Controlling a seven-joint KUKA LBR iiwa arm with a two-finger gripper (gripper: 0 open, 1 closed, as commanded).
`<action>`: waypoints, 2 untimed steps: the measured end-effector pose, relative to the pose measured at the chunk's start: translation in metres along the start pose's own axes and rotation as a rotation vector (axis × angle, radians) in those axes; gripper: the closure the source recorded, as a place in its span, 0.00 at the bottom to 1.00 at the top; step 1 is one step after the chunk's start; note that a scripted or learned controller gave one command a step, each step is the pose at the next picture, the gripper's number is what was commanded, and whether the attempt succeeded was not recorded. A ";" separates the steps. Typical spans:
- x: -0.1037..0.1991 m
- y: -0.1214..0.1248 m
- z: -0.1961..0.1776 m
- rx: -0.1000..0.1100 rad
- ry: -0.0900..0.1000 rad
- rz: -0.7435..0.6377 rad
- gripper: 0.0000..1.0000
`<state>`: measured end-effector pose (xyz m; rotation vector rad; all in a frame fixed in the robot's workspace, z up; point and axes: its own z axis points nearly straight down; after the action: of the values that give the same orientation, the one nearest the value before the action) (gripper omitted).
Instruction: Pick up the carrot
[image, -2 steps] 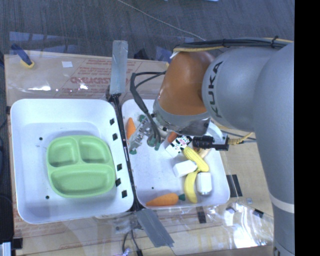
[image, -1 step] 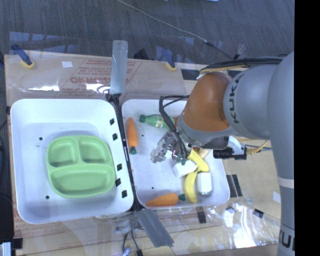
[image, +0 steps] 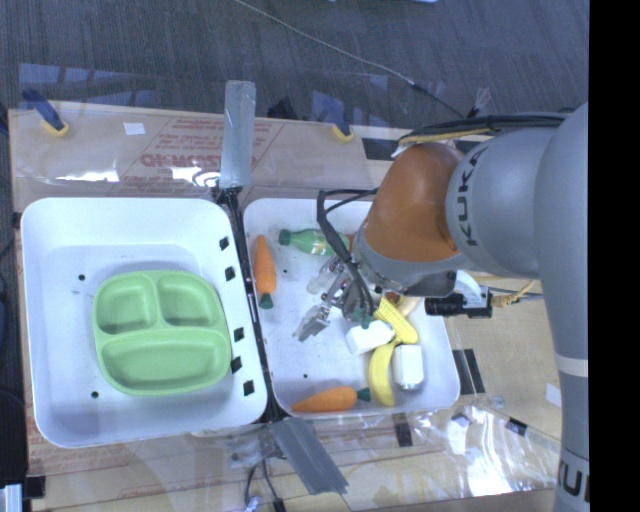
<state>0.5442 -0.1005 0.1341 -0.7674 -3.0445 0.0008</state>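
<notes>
The metal two-finger gripper hangs spread, holding nothing (mid-bin), the orange tapered carrot at its ten o'clock.

In the right bin, the gripper hangs above the floor, nothing between its spread fingers. One carrot lies left of the gripper along the bin's left wall; another carrot lies below it, beside a banana. A green tray fills the left bin.

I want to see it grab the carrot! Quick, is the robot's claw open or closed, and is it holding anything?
Gripper: open, holding nothing, over the right bin.
</notes>
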 end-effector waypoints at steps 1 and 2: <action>-0.033 0.025 0.044 0.000 0.001 0.109 0.00; -0.081 0.053 0.043 0.009 0.015 0.359 0.00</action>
<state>0.6408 -0.0925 0.0913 -1.2918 -2.8429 0.0096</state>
